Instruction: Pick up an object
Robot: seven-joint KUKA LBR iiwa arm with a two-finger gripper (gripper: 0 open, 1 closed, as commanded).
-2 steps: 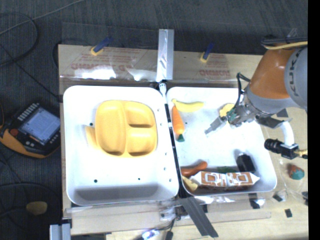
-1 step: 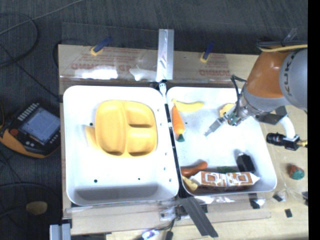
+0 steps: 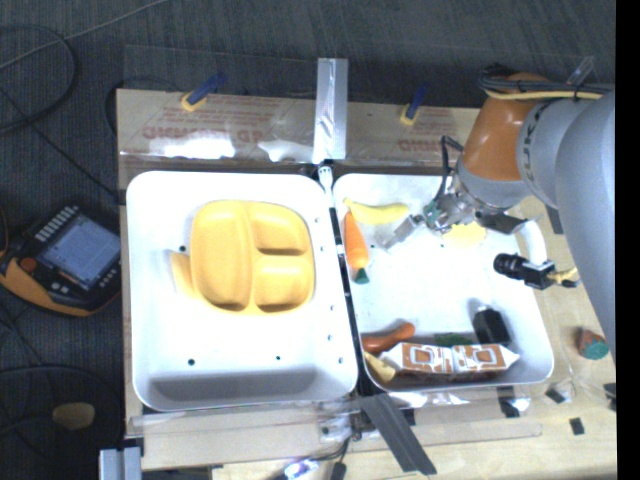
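A: What sits nearest the camera?

B: The brown rectangular snack packet with white lettering (image 3: 450,359), flat along the near wall of the right-hand shallow white plastic bin (image 3: 530,363), well below the gripper.

A: And the gripper itself?

B: The two-finger gripper (image 3: 437,214) hangs low in that bin's far half, under the arm's orange band (image 3: 495,148). I cannot tell how far it is open, and nothing shows in its grasp.

A: What lies around it?

B: Just to its left, a yellow plastic banana (image 3: 378,211); below that, an orange plastic carrot (image 3: 355,247) along the bin's left wall. Just to its right, a pale yellow flat piece (image 3: 464,233). Further down, a small black block (image 3: 491,325) and a reddish-brown toy sausage (image 3: 386,336) beside the packet.

A: Anything farther off?

B: Far to its left, the second white bin (image 3: 150,268) holds 1 yellow moulded tray with 3 compartments (image 3: 251,255).
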